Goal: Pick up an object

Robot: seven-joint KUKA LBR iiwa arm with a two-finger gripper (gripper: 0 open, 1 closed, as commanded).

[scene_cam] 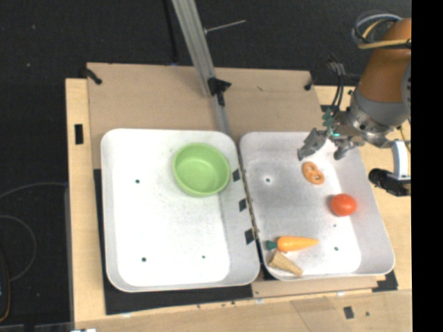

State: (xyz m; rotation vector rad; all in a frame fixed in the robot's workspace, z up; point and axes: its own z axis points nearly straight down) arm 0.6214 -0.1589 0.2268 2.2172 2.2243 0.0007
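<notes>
My gripper [326,147] hangs over the far right part of the right bin [277,206], fingers spread open with nothing between them. Just below it lies an orange oval piece [313,173] on the bin floor. A red tomato-like ball [342,204] sits further toward the right wall. Near the front of that bin lie an orange carrot [296,243] and a tan wedge [285,263] side by side.
A green bowl [201,169] stands at the back right of the left bin [138,220]. A slanted metal pole [197,47] rises from behind the bins' shared edge. Black clips sit along the divider between the bins.
</notes>
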